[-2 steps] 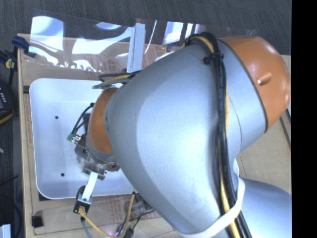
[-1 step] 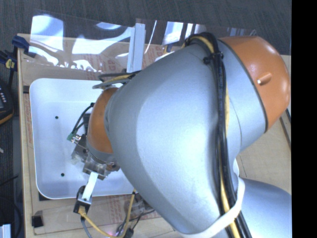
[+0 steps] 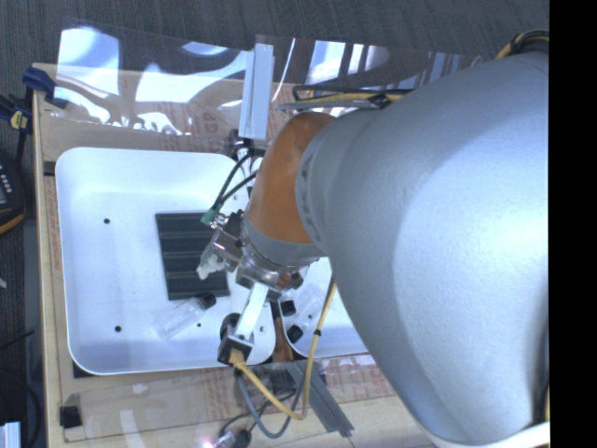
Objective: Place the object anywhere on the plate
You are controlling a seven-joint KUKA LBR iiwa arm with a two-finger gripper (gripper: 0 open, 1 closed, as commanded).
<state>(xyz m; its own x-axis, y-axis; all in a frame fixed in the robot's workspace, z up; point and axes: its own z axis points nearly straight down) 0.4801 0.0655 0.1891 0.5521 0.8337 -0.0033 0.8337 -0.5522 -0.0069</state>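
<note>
Dark plate (image 3: pixel 187 250) partly behind arm (image 3: pixel 420 231)

A single camera sits above the bench (image 3: pixel 131 404) and looks down at a slant onto a white bin (image 3: pixel 93 278). The grey arm (image 3: pixel 448 231) enters from the right, looming very close to the lens.

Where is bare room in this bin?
Bare floor between the bin's left wall and the black ribbed plate, and above the plate. Crowded: the plate's right edge by the gripper, and the clear object below.
</note>
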